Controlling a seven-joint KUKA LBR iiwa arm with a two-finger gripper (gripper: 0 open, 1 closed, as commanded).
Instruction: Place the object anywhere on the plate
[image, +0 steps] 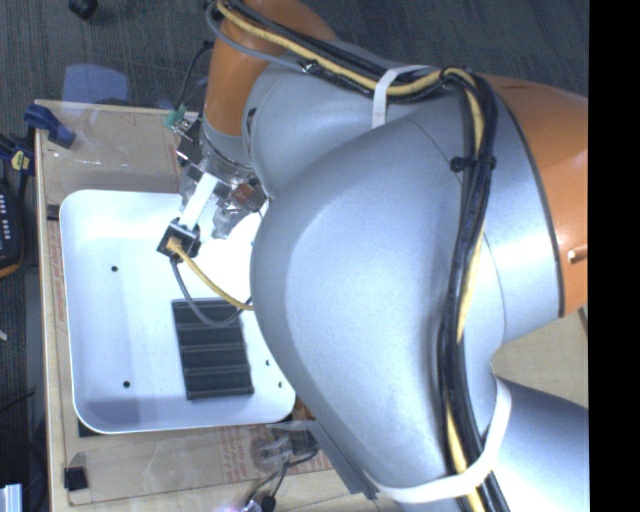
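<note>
A dark grey ribbed rectangular slab lies flat on the floor of the left white bin, toward its near right side. My gripper hangs over the bin's far right part, above and beyond the slab and apart from it. The wrist and the arm's grey body crowd around the gripper, so I cannot make out whether anything is in it. The big grey arm link hides the bin's right edge and everything to the right of it.
The wooden bench edge runs around the bin. A blue clamp sits at the bench's far left corner. Dark carpet lies beyond the bench. The bin's left half is bare white floor with small dark dots.
</note>
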